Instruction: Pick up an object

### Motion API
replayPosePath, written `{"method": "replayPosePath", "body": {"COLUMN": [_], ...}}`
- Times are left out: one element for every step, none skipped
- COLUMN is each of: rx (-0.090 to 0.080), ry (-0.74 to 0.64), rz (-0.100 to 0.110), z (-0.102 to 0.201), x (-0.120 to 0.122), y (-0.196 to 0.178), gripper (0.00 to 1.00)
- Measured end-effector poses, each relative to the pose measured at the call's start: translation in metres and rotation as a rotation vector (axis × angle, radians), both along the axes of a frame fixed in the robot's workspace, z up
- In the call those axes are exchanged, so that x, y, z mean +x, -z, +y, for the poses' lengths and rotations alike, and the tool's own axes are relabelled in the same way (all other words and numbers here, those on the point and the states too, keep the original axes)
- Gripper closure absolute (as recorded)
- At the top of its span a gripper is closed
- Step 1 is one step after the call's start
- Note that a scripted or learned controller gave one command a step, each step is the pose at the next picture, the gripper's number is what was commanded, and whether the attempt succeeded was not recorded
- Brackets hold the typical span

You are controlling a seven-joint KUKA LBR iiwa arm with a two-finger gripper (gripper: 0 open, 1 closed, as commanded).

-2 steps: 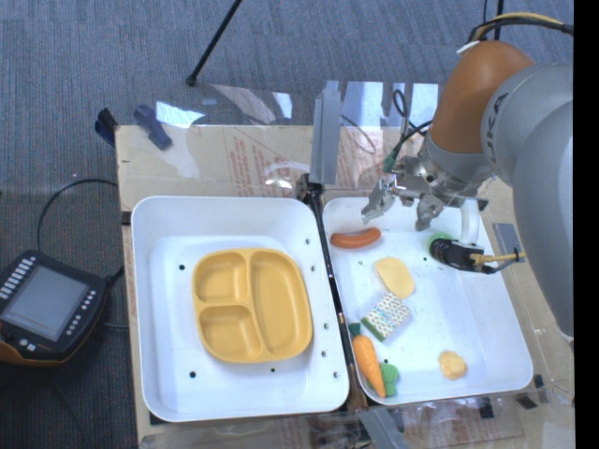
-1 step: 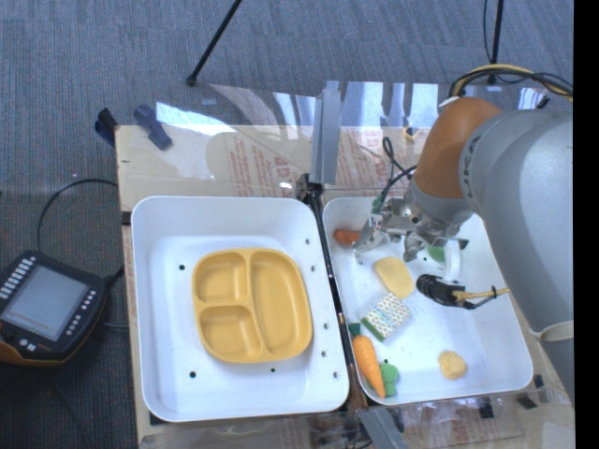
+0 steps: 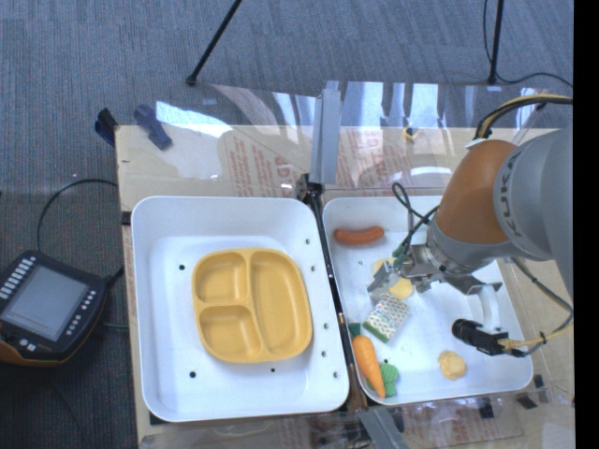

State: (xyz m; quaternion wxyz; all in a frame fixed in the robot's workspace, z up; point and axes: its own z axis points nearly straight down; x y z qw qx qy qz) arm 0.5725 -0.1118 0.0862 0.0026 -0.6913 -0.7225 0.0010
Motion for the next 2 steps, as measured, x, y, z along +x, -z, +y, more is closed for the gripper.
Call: {"method": "replayPosePath", "body": {"rx": [0.002, 0.001], "ry": [0.006, 0.049], "rz": [0.008, -0.01], "z": [-0.002, 0.092], "x": [-0.002, 0.047], "y": [-0.006, -0.104], "gripper": [1.0, 1.0]}}
